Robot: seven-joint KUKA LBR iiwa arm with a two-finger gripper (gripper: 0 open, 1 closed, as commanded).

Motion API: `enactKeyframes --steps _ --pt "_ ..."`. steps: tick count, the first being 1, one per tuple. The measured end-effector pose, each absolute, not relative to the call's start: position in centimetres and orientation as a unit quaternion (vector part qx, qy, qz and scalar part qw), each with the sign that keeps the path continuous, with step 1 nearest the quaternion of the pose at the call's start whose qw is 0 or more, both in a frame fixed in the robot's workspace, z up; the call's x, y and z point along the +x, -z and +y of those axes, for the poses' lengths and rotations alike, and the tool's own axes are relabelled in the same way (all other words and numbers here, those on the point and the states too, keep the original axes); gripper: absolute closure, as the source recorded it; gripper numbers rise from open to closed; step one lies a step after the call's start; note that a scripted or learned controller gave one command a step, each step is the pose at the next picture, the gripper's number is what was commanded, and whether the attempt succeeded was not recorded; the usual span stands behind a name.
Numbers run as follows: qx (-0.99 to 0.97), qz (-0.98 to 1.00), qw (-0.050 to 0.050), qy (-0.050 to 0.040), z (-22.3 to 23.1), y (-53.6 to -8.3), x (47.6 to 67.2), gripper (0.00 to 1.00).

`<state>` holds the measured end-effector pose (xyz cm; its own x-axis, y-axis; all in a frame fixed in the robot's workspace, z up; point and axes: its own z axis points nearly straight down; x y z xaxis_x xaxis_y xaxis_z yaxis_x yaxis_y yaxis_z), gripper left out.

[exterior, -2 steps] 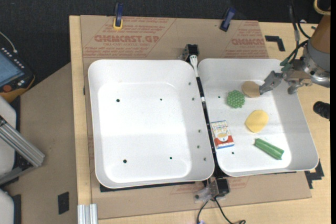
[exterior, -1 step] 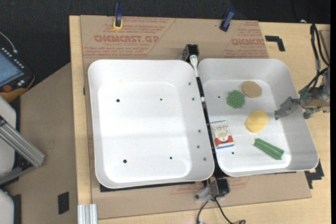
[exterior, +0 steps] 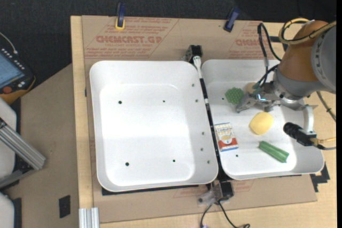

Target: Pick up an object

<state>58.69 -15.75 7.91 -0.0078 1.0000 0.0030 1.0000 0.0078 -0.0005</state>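
Nearest, in right bin [exterior: 235, 168]: green stick [exterior: 273, 151], small card [exterior: 225, 136] by the divider, yellow ball [exterior: 261, 123]. Farther back, gripper [exterior: 247, 102] low beside green scrubber [exterior: 234, 95]; clenched or released, cannot tell. Left bin [exterior: 107, 77] alongside.

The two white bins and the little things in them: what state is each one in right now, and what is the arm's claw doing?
Left bin: flat on the bench.
Right bin: flat, holding four items.
Green round object: lying in the right bin, beside the gripper.
Yellow ball: resting loose, untouched.
Green stick: lying flat, untouched.
Small card: lying flat near the divider.
Gripper: low in the right bin, grasp unclear.
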Motion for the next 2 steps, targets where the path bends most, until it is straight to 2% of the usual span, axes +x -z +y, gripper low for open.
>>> enactKeyframes --steps 1,2 --pt "-0.707 -0.707 -0.002 0.0006 -16.3 -9.6 58.6 1.0" --pt "-0.71 -0.704 0.002 -0.0013 -22.7 -13.1 49.6 1.0"
